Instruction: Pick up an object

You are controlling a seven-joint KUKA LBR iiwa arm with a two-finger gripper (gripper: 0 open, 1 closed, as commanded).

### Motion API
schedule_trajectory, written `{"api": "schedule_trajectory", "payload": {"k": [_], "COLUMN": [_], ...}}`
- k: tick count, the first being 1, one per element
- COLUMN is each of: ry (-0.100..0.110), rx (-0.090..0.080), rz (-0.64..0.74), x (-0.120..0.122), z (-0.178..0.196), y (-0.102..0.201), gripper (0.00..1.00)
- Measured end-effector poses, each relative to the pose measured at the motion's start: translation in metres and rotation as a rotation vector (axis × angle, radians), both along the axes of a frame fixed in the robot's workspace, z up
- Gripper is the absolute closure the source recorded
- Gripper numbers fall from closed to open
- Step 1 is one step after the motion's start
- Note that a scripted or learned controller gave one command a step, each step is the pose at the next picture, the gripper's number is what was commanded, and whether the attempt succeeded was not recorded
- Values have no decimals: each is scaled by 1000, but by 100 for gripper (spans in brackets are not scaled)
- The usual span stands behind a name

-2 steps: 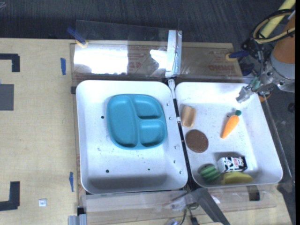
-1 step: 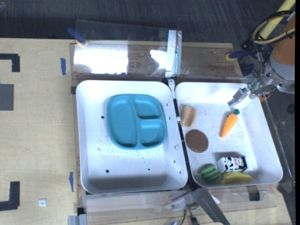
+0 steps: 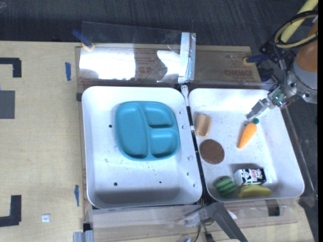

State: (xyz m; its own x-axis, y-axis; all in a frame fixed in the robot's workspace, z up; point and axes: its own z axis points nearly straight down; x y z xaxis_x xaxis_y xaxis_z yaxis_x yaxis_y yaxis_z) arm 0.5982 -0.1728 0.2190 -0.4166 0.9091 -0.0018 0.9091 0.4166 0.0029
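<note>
gripper [image 3: 254,116]: thin metal fingers over the right bin's [image 3: 292,155] far right corner; opening cannot be told
carrot [image 3: 247,134]: smooth orange cone, just below the fingertips
tray [image 3: 147,129]: glossy blue, rounded compartments, left bin [image 3: 96,150]

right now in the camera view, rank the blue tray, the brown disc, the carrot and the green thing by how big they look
1. blue tray, by far the largest
2. brown disc
3. carrot, close to the disc, so that order is unsure
4. green thing, smallest
</note>
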Motion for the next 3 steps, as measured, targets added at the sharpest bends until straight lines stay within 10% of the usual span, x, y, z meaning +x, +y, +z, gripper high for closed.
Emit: {"api": "schedule_trajectory", "payload": {"k": [1,2,3], "ry": [1,-5,-7], "rx": [0,-5,-4], "rz": [-82,261,530], "x": [-5,36,23], "z": [-126,-131,-31], "y": [-15,58,109], "gripper": [0,0,0]}}
